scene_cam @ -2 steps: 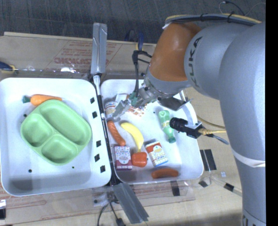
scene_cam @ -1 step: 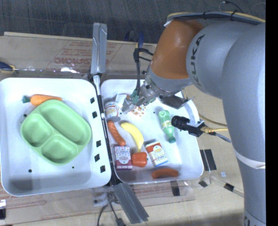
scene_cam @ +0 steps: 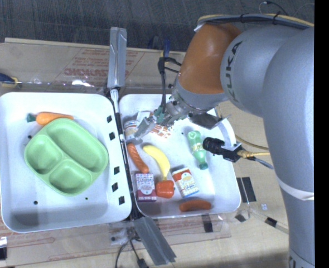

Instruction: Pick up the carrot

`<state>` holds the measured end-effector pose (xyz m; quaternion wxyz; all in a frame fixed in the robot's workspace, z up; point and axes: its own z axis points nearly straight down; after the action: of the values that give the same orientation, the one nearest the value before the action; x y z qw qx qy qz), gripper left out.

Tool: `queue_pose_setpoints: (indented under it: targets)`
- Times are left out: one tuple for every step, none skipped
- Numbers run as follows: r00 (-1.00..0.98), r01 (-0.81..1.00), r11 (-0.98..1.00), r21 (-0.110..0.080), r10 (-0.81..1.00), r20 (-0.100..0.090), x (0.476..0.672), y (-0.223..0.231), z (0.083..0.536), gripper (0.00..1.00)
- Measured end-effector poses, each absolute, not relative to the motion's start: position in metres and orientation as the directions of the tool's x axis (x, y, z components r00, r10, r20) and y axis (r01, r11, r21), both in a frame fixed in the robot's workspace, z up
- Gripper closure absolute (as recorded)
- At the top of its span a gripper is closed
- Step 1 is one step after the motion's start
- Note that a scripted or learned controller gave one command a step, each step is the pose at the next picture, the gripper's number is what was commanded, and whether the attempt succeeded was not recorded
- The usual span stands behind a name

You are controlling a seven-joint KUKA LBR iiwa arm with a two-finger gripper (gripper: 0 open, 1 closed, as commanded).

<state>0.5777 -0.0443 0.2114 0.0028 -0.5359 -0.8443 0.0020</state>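
Our grey arm (scene_cam: 265,71) looms closest; its gripper (scene_cam: 145,126) holds nothing, its opening unclear. We still need to reach: the carrot (scene_cam: 52,117) lies well left, beside the green plate (scene_cam: 67,155).

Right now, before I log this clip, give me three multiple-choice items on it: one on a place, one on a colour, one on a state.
1. Where does the carrot lie?
A. In the left bin, beside the plate
B. In the right bin, beside the banana
C. On the bench outside both bins

2. What colour is the divided plate?
A. Blue
B. Light green
C. Red

3. Where is the hand?
A. Over the plate
B. Over the right bin's upper left part
C. Outside both bins

Key: 1 A, the carrot sits at the plate's upper edge in the left bin. 2 B, the plate is pale green. 3 B, the hand hangs in the right bin, above the banana.
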Motion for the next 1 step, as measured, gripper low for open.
queue_pose_setpoints:
  targets:
    - [-0.297, 0.955, 0.297, -0.006, 0.955, 0.002, 0.5376, -0.0612, 0.1900, 0.00]
